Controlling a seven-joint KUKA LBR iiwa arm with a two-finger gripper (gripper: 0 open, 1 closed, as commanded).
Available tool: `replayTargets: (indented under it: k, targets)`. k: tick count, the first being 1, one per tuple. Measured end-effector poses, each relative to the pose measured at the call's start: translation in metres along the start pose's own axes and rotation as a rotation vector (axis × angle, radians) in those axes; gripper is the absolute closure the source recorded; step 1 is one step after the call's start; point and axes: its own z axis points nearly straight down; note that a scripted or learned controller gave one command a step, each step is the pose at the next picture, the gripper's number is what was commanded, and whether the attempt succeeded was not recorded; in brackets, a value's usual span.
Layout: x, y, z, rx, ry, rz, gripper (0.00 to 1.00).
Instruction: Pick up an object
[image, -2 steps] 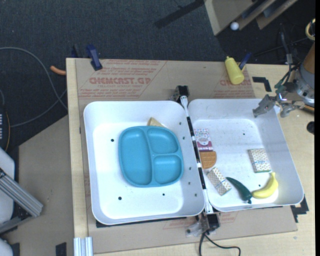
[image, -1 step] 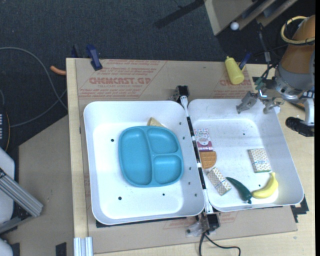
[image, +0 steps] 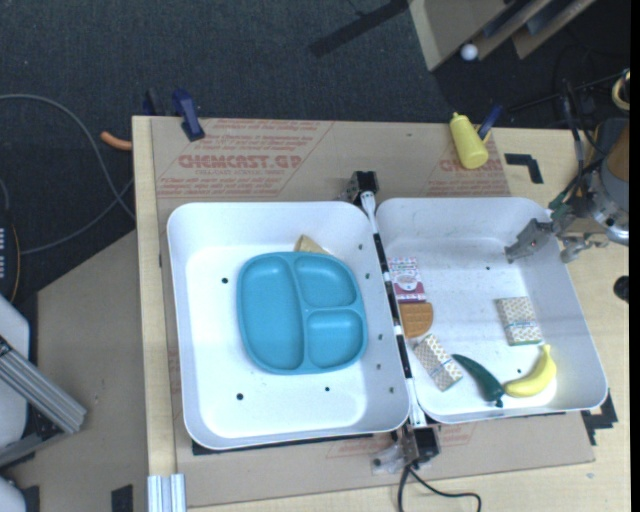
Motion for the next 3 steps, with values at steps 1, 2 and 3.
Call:
replayTargets:
  k: [1,2,3]
  targets:
    - [-0.002,-0.063,0.033,0.001,0.001,0.0,0.0]
    - [0.004,-0.063,0.101,0.002,0.005,-0.002,0.0]
    - [0.003,-0.063,0.09,-0.001,0.002,-0.001,1.0]
